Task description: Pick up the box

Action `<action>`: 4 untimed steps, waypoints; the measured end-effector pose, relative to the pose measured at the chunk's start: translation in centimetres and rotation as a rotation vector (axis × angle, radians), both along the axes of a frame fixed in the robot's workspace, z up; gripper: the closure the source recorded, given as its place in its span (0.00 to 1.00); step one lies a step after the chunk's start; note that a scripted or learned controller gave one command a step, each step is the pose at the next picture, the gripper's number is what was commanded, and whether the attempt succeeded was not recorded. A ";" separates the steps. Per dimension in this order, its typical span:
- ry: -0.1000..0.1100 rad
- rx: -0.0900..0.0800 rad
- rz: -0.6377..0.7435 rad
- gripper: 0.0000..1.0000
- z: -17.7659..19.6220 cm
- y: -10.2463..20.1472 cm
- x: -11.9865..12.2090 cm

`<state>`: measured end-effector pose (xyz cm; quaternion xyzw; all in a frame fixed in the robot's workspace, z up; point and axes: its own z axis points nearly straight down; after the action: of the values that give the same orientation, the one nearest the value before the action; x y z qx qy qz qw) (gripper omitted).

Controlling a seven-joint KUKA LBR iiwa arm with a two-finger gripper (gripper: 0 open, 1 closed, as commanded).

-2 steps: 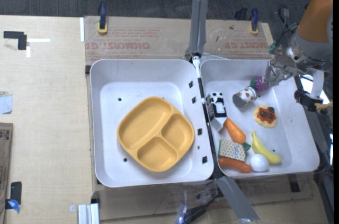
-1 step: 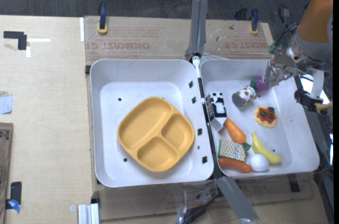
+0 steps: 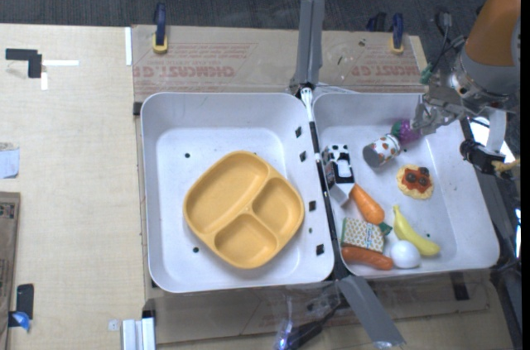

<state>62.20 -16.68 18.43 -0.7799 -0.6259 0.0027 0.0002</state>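
White bins side by side; the box (image 3: 363, 234) lies low in the right bin (image 3: 464, 253), between two carrots (image 3: 368, 204), left of the banana (image 3: 413, 233) and egg (image 3: 405, 255). Gripper (image 3: 424, 118) hovers at the upper right of the frame, near a can (image 3: 382, 150), well apart from the box; grip state can't be told. Yellow tray (image 3: 243, 209) sits in the left bin (image 3: 166, 175).

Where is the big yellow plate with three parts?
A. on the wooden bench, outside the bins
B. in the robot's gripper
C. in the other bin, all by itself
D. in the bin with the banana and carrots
C: the yellow three-compartment plastic plate lies flat in the left white bin, while the yellow toy banana and orange toy carrot lie in the right white bin.
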 end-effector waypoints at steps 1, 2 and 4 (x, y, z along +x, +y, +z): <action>0.000 0.000 0.000 0.00 0.0 0.0 0.0; 0.000 0.000 0.000 0.00 0.0 0.0 0.0; 0.000 0.000 0.000 0.00 0.0 0.0 0.0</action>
<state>62.20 -16.68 18.43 -0.7799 -0.6259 0.0027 0.0002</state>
